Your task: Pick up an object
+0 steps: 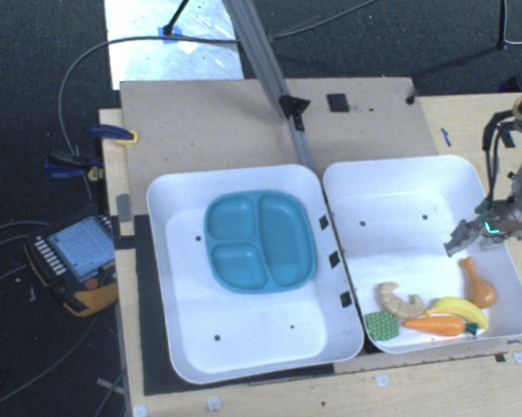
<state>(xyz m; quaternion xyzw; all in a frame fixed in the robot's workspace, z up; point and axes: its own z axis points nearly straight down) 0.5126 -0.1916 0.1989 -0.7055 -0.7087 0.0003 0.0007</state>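
Along the right bin's (396, 203) near edge lie glossy plastic toy foods: an orange drumstick (478, 285), a yellow banana (458, 307), a carrot (435, 325), a tan curled piece (400, 301) and a green textured square (383, 326). Just above the drumstick hangs the gripper (459, 241), holding nothing; how wide it stands I cannot tell.

blue plate (261, 241) | yellow banana (457, 307) | orange carrot (435, 325) (white bins (255, 356))

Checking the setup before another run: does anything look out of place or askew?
One thing: the green piece sits on the right bin's lower-left rim, not inside with the other toy food. The blue plate lies flat.
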